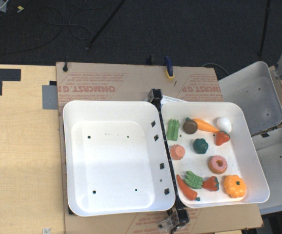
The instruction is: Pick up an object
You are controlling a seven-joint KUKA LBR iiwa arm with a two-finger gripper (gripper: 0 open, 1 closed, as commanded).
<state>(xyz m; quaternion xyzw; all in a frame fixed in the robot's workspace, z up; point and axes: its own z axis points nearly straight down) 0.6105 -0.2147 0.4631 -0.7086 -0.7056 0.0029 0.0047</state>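
Note:
The right white bin (pixel 252 145) holds several toy foods. Along its far side lie a green cucumber (pixel 173 129), a brown piece (pixel 190 126), an orange carrot (pixel 205 126) and a white egg (pixel 223 124). A red strawberry (pixel 222 138), a dark teal broccoli (pixel 200 145), a pink round slice (pixel 177 152) and a pink donut (pixel 218 164) sit in the middle. Near the front lie a red chili (pixel 187 189), a green leafy piece (pixel 194 179), a small red pepper (pixel 211 183) and an orange pumpkin (pixel 234 186).
The left white bin (pixel 68 155) lies beside the right one, with black clips (pixel 161 165) along the shared edge. Both rest on brown cardboard (pixel 111 84) with a blue clamp (pixel 169 67) at the back. A grey metal plate (pixel 255 94) stands at the right.

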